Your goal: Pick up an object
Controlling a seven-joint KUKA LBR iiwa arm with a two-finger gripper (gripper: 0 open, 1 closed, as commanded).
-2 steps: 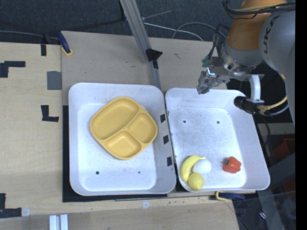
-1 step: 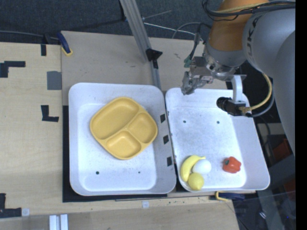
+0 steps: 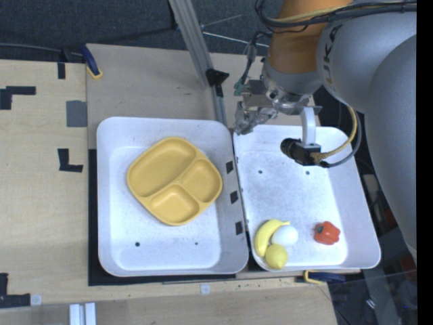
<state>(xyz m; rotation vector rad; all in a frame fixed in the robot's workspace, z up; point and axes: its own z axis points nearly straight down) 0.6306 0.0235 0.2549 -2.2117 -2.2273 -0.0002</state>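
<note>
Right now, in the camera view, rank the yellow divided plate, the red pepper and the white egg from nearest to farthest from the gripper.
Measured from the gripper, at the top edge between the bins:
1. Yellow divided plate, in the left bin.
2. White egg, near the right bin's lower left corner.
3. Red pepper, further right in the right bin.

Arm [image 3: 379, 66]: being extended in from the right edge, its thick grey link filling the upper right.
Orange band [image 3: 308, 9]: being shown just above the wrist, at the top.
Wrist [image 3: 291, 80]: being pointed downward and leftward.
Gripper [image 3: 249, 122]: being held low at the arm's left end; nothing is being seen between its tips.
Cable [image 3: 338, 151]: being looped beside the wrist.
</note>
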